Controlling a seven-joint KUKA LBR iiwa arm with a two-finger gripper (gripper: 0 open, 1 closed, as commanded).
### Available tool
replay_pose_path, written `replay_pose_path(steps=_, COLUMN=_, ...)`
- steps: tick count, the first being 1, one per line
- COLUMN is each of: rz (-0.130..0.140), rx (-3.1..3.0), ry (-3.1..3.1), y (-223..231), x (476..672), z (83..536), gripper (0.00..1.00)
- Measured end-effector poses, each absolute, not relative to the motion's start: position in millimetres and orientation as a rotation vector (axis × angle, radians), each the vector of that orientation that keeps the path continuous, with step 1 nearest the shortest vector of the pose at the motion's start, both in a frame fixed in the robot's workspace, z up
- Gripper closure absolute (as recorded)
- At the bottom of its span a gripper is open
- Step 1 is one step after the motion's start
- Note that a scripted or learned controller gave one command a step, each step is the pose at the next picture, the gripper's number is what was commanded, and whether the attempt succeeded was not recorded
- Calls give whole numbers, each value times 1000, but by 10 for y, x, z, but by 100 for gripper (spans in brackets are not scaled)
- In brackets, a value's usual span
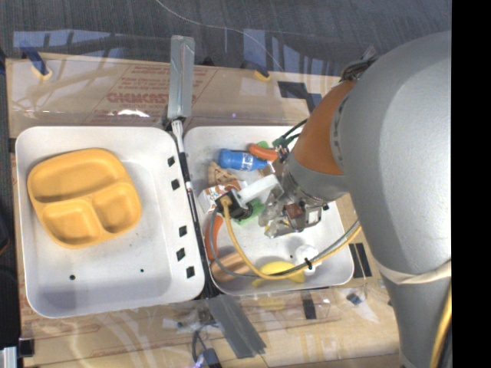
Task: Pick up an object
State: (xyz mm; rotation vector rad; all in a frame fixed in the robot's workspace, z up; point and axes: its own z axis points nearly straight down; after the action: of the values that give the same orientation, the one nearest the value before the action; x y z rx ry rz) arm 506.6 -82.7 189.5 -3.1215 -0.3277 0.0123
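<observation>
My gripper (285,215) is low inside the right bin (342,265), over its middle, with the grey arm and orange band rising to the upper right. A blue bottle (235,159) lies at the bin's back, with an orange carrot-like piece (262,152) beside it. A green object (247,209) sits just left of the gripper. A yellow banana-shaped piece (275,267) lies near the front wall, and a small white object (304,253) is to its upper right. A brown and white packet (221,181) rests at the left side.
The left bin (100,290) holds a yellow divided tray (83,196). A raised divider (186,198) with black clips separates the two bins. An orange cord (219,240) loops along the right bin's left and front walls.
</observation>
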Motion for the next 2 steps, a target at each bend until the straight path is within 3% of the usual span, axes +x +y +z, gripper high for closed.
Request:
replay_pose_path(steps=1, rz=9, rx=-3122, ry=-323, y=-869, x=5476, z=1893, gripper=100)
replay_pose_path(steps=2, rz=6, rx=-3125, ry=-321, y=-1578, x=5133, z=2233, gripper=100)
